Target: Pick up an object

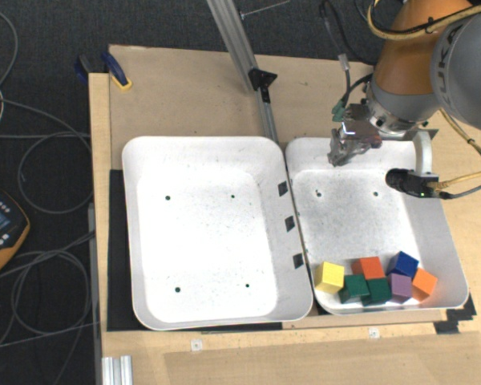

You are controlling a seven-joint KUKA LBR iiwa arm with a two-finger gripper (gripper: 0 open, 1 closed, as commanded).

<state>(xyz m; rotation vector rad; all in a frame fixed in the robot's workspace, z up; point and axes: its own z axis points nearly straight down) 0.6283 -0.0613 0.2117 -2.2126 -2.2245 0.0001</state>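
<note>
Leftward, the left bin [200, 231] is a smooth white tray with rounded corners. Next, the right bin [369, 207] holds small blocks [375, 279], yellow, green, orange, purple and blue, huddled at its near edge. Over its far edge hangs the end effector [342, 152]; whether it is clenched cannot be told.

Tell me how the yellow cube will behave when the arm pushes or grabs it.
The yellow cube has flat faces, so it will likely slide, not roll. It looks small and solid, probably light and stiff. A green cube sits close on its right near the bin's front wall, so a push may jam it or nudge the neighbours.
</note>
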